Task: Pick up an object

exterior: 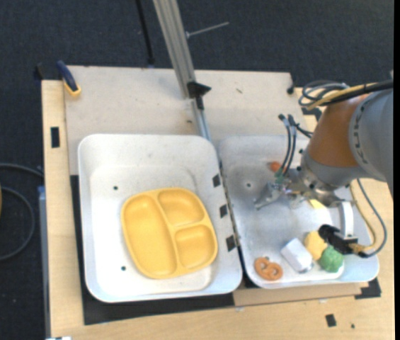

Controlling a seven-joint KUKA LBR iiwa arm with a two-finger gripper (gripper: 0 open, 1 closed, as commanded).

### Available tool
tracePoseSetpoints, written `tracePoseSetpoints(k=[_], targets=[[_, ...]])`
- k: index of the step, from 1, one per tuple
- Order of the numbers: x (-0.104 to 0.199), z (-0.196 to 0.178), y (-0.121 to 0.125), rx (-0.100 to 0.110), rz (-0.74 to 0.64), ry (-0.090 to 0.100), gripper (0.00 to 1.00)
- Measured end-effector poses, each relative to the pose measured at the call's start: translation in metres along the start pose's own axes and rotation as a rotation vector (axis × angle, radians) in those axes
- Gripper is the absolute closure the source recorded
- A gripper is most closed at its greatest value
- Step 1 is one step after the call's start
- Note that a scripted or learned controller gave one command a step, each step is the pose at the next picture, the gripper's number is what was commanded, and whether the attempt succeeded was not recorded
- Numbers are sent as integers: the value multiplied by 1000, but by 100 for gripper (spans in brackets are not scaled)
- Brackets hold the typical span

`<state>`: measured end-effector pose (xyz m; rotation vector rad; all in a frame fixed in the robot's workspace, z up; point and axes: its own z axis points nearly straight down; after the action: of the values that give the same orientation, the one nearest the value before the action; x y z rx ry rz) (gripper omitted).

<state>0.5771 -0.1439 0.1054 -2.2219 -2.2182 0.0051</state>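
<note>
Camera view: claw [265, 198] over right bin [253, 163]

The grey arm [341, 144] reaches in from the right, wrist bent downward.

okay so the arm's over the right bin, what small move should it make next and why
Probably shift the tool toward the near corner of the right bin. It hangs over bare bin floor, while the pretzel, white block and green piece cluster there, so a grasp here would likely catch nothing.
</note>
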Motion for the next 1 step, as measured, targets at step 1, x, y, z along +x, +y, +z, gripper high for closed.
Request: tracePoseSetpoints(k=[1], targets=[[-1, -15, 2, -8, 3, 0, 100]])
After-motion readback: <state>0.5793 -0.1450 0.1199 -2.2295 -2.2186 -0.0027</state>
